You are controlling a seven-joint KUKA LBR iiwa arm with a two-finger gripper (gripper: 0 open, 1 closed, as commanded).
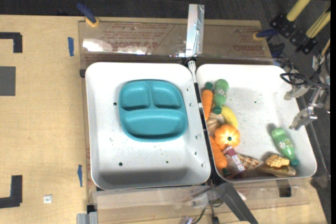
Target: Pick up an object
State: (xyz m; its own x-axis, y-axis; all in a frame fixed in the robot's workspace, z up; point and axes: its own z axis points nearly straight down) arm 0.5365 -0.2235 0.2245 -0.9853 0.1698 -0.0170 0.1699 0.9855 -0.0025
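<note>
Nearest, along the front wall of the right bin [262, 178]: a brown biscuit-like toy [275, 161] and a small red-labelled bottle [234, 160], lying close together. Just behind, toward the right wall, a green bottle [284, 142] lying on its side, apart from the heap and nearest the gripper [304, 113]. Probably the easiest pick: likely light hollow plastic, stiff, smooth and round, so apt to roll or squirt out of a pinch. Best taken across the middle of the body, square to its length.

Further back, against the dividing wall, a crowded column: an orange fruit [227, 136], a banana [229, 116], a carrot [207, 103], and a second green bottle [220, 89]. Touching one another and hard to separate; little room beside the wall.

Hovers over the right edge of this bin, with nothing seen in its grasp; open or closed, cannot tell. Bare white floor between heap and bottle, good room for descent. Tight only at the right wall.

Left bin [105, 155]: a teal divided plate [153, 110].
</note>
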